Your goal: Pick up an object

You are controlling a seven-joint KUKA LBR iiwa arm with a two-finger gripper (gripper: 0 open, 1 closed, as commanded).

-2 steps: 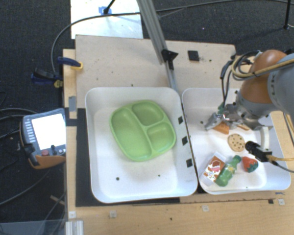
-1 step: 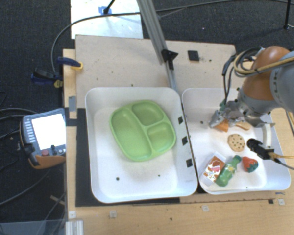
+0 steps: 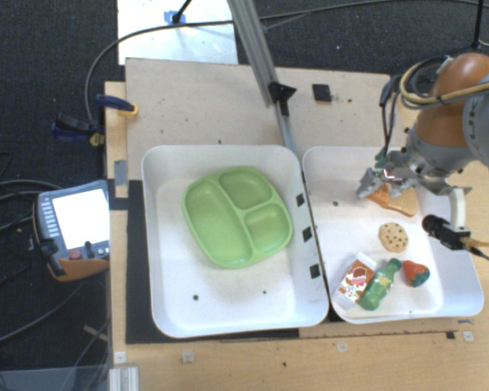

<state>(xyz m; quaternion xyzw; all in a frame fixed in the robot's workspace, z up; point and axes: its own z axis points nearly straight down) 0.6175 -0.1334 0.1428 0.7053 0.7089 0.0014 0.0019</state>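
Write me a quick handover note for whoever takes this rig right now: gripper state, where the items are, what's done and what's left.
Gripper: low in the right white bin, right at the orange-brown toast slice; grasp cannot be confirmed.
Right bin also holds: round chocolate-chip cookie, red strawberry toy, green bottle, red-and-white carton, all lying near the front.
Left white bin: green divided plastic plate.
Done: arm positioned at the toast.
Left: secure a grasp and lift; nothing is visibly raised yet.
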